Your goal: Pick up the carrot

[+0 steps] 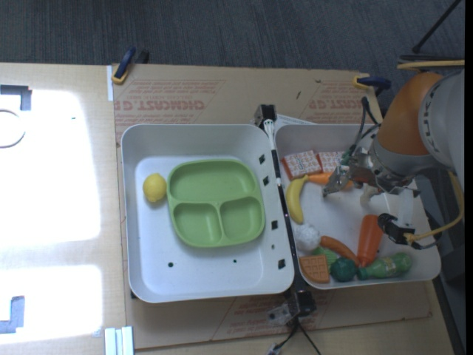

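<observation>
Dark grey carpet lay behind the table (52, 198), whose left part was washed out by glare. Cardboard (185, 98) with mirrored red print, too reversed and faint to read with any certainty, sat under two white bins. Inside the left bin (140, 272), a yellow lemon (154, 188) touched the left rim of a green divided plate (217, 202). Right of that plate, past the black clips joining the bins, the right bin (425, 268) held a banana (295, 199), a red-and-white packet (301, 163) above it, and a white lump (307, 236) below it. Further right and lower lay a waffle-like orange square (315, 268), a slim orange piece (338, 247), dark green produce (344, 271), and a pale green vegetable (388, 266). The carrot (369, 239) stood nearly upright just above that vegetable, well right of the plate. The gripper (338, 182) hovered right of the banana, up and left of the carrot and clear of it; whether its fingers were spread could not be told.
</observation>
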Robot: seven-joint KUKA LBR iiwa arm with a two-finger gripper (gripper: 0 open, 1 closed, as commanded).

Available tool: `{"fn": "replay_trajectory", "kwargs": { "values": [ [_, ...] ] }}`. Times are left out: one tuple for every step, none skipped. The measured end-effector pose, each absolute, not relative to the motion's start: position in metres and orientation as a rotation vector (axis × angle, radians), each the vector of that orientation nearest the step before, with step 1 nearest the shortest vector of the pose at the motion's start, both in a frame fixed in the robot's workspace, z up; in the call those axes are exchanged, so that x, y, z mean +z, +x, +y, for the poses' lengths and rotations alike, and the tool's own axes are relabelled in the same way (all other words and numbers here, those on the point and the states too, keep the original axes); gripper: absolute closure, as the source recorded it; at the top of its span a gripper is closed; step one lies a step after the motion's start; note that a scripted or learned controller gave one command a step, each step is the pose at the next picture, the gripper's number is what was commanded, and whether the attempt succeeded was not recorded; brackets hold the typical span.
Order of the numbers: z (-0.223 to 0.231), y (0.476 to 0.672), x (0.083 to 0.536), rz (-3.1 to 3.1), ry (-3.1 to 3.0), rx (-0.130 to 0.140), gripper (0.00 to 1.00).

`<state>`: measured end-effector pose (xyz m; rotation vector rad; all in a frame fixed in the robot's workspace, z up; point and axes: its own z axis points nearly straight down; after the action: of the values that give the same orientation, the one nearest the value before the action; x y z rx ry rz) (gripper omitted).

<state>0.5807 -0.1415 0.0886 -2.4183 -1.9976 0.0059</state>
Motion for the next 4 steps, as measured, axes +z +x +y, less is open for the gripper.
{"fn": "replay_trajectory", "kwargs": {
  "values": [
    [-0.109,0.644,0.088,-1.934,-2.47,0.008,0.0],
    [-0.111,0.639,0.092,-1.929,-2.454,0.037,1.0],
    [-0.1,0.645,0.087,-2.384,-2.006,0.034,1.0],
    [-0.097,0.58,0.088,-2.188,-2.246,0.006,1.0]
  ]
}}
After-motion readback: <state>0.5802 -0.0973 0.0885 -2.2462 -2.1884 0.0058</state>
